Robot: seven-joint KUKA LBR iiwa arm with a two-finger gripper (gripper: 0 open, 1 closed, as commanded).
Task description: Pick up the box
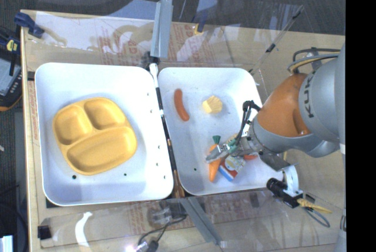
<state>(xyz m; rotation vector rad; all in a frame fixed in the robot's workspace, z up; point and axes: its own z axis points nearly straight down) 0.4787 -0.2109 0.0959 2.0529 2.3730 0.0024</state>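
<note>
Right bin, box lying aslant

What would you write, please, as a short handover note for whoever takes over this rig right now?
Gripper: low over the right bin's near corner, in a small pile; finger state unclear from this view.
Box: small red and white carton, lying in that pile beside a carrot, just under the gripper.
Elsewhere: sausage and yellow piece in the right bin; yellow divided plate in the left bin.
Done: arm is at the pile.
Left: grasp and lift not confirmed.
</note>
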